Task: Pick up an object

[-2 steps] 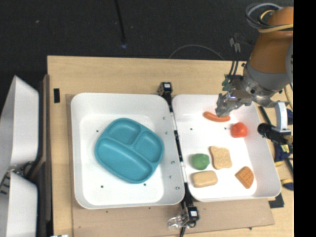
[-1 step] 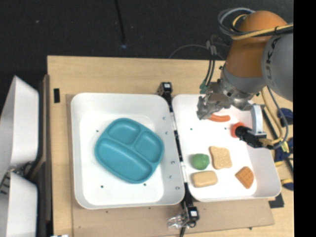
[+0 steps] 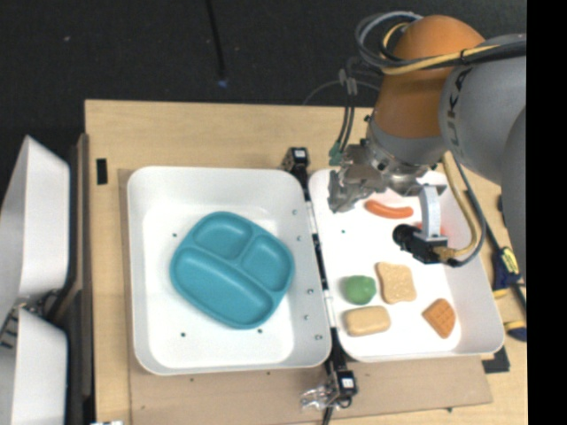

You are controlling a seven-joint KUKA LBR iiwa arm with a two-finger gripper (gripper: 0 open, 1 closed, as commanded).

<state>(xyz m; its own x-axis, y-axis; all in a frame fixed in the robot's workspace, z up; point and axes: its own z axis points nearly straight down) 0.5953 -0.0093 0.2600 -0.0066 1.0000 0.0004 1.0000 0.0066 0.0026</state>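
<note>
Nearest the camera, the front edge of the wooden table [image 3: 416,392] carries a small metal clip fitting between the two bins. In the right bin [image 3: 474,326], along its near side, lie a tan bread-roll-shaped piece [image 3: 367,320], an orange waffle-like wedge [image 3: 439,317], a pale cracker-like slab [image 3: 396,282] and a round green piece [image 3: 359,289], all apart from one another or just beside. Farther back in that bin is a red-orange sausage-shaped piece [image 3: 389,208], partly covered at its upper edge by the arm's wrist hardware. A black fitting with a cable sits over the bin just right of centre, hiding some of the floor beneath it.

In the left bin [image 3: 151,237] a teal divided plate [image 3: 231,268] lies tilted on the diagonal.

The pincer [image 3: 341,193] hangs over the far left corner of the right bin, near the divider. It is seen from above, grey and blurred; whether it is released or clenched cannot be told, and nothing is visibly between its tips. The orange band [image 3: 416,78] and grey arm [image 3: 487,122] are cut off at the right.
</note>
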